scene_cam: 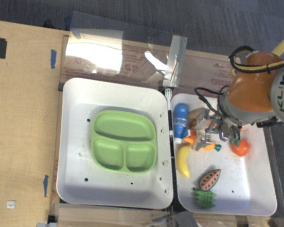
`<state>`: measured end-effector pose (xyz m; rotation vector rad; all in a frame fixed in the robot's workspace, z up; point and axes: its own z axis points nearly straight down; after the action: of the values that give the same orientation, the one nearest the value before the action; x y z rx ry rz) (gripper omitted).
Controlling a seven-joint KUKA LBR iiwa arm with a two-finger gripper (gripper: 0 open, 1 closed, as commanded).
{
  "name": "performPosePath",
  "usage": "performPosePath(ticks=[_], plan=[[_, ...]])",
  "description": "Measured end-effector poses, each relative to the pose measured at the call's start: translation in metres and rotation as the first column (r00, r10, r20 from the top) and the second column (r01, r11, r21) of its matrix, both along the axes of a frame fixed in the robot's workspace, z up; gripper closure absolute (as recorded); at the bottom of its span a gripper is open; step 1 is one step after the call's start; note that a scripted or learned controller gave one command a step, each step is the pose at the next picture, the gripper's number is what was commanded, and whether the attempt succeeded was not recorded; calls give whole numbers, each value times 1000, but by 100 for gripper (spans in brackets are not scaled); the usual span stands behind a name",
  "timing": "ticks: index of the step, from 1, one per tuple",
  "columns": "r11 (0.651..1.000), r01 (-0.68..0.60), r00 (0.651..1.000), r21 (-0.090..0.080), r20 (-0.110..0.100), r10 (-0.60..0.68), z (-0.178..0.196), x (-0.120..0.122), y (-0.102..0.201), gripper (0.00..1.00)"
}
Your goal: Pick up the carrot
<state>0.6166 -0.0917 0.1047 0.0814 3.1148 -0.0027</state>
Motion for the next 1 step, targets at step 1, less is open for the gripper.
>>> performPosePath(ticks=[1], plan=[[979,206,978,5,-20,-206,82,-98,50,100]])
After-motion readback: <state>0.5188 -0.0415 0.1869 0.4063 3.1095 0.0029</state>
